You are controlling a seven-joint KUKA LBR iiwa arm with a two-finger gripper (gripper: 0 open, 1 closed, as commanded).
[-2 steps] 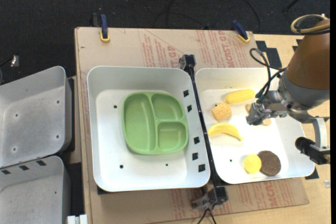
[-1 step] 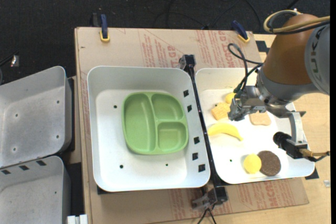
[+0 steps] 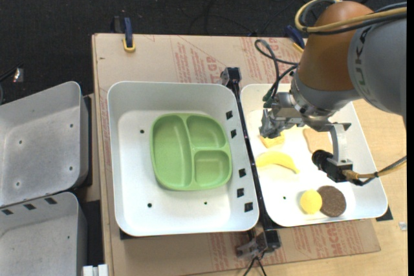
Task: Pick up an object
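Observation:
In the right bin (image 3: 369, 200) lie a yellow banana (image 3: 278, 161), a small yellow ball (image 3: 311, 201), a brown round cookie-like disc (image 3: 332, 201) touching that ball, and a pale tan flat piece (image 3: 314, 138) partly under the arm. My gripper (image 3: 272, 130) hangs low over the bin's left part, just above the banana. A small yellow thing (image 3: 272, 139) shows right at its fingertips; whether it is held I cannot tell. The arm's grey and orange body hides the bin's upper part.
The left bin (image 3: 129, 203) holds a green divided plate (image 3: 191, 151). A black divider with clips (image 3: 243, 139) runs between the two bins. Grey trays (image 3: 39, 139) lie off the bench to the left. Cables trail from the wrist over the right bin.

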